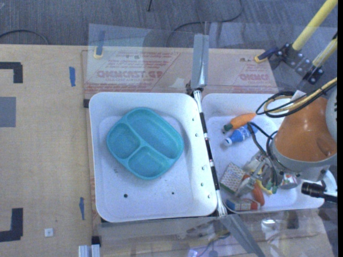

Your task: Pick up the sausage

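From my seat, the wooden bench (43, 143) takes up most of the view, with black corner marks on its left side and short strips of blue tape (72, 76) near the bins. Behind the bins lies a clear sheet with red lettering (134, 71). The left bin (144, 208) holds a teal divided plate (144, 142) with three compartments, sitting a little toward the far-left part of the bin. The right bin (222, 105) touches it along a shared middle edge. The arm (308, 138) comes in from the right, its orange band bulking over the right half of that bin, with black cables (278, 103) looping above it. Two yellow poles (320, 15) slant across the top right corner. The gripper (261, 180) is down low among the clutter in the near part of the right bin. It is tangled visually with wires and toys, so I cannot tell whether it is apart, together or clamped on anything. The sausage (259, 196), as best I can read it, is the small reddish-orange piece just below the gripper, near the bin's front wall. Beside it to the left are a tan waffle-patterned piece (232, 176) and a small red, white and blue item (242, 205). Farther back lie a blue bottle (238, 136) and, just behind it, an orange carrot (242, 120).
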Controlling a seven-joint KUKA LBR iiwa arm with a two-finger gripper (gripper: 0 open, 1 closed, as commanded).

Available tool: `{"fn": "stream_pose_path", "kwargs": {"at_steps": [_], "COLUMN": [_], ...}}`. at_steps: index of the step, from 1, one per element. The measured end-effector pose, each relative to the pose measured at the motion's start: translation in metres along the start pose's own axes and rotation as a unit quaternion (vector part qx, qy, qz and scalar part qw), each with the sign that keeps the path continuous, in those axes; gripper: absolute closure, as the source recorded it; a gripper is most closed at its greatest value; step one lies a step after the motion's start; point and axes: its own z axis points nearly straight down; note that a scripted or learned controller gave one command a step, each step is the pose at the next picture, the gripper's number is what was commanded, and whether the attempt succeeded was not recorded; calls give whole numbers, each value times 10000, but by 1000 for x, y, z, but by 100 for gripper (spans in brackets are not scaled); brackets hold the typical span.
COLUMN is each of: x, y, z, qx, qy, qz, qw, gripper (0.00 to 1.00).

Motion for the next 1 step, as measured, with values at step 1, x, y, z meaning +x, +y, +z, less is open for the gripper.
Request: {"fn": "stream_pose_path", "kwargs": {"at_steps": [1], "x": [-4], "y": [0], "z": [-11], "qx": [-23], "qy": [-60], "qz": [24], "qw": [10000], "gripper": [100]}}
